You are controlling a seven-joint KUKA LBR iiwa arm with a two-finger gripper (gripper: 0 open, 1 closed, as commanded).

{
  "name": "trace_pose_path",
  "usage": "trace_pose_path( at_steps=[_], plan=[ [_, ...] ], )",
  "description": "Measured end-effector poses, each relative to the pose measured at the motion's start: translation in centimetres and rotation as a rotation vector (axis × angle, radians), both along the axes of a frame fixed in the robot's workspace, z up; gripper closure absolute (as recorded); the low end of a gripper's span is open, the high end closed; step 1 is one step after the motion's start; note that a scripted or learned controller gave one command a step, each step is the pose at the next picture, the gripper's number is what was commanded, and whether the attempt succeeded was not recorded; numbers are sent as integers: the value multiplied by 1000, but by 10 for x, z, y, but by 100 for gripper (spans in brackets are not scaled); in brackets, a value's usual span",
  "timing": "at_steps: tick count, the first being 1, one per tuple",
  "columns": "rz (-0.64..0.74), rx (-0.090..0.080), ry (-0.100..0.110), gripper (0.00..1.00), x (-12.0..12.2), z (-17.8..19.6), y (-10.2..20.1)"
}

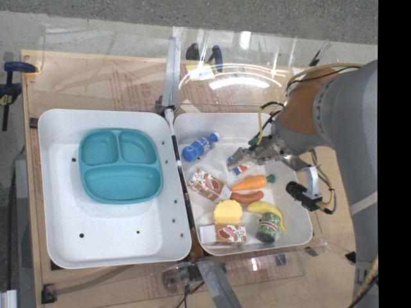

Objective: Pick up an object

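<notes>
Take the carrot [248, 183] in the right bin [192, 128] as your landmark. The gripper [243, 159] sits low in that bin, just behind and slightly left of the carrot, directly over a small red, white and blue item [243, 169] that lies touching or nearly touching the carrot's rear edge. Whether the fingers are spread or closed cannot be told at this resolution, and nothing is visibly held between them.

Treat the small item as the likely target. Judged by its look, it is a light toy package, probably stiff enough to take a pinch but prone to slide on the smooth bin floor. Grip it across its short width and keep clear of the carrot.

Other candidates relative to the carrot:
- Blue bottle [199, 146]: well to the rear left, lying on its side. It is round and will probably roll; grip across the body.
- Sausage [246, 197]: just in front, touching or nearly so.
- Banana [266, 209]: in front and to the right, curved, likely hard plastic.
- Yellow block [228, 212]: in front and to the left.
- Carton [206, 185]: to the left, flat faces, easy to clamp.
- Green can [269, 227]: at the front right.

The bin floor is white, smooth and shallow-walled. Objects crowd the space in front of the carrot, so room is tight there; the floor behind it is more open. The left bin [51, 191] holds a teal divided plate [120, 164].
</notes>
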State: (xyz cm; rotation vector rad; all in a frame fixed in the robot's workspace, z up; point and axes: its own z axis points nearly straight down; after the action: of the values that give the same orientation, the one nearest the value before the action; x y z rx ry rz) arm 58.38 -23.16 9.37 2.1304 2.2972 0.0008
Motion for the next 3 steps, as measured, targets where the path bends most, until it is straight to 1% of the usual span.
trace_pose_path(
  at_steps=[1,2,3],
  plan=[
    [90,5,9,0,-35,-6,-11],
    [90,3,8,100,-35,5,-12],
    [90,3,8,0,-35,5,-12]
  ],
)
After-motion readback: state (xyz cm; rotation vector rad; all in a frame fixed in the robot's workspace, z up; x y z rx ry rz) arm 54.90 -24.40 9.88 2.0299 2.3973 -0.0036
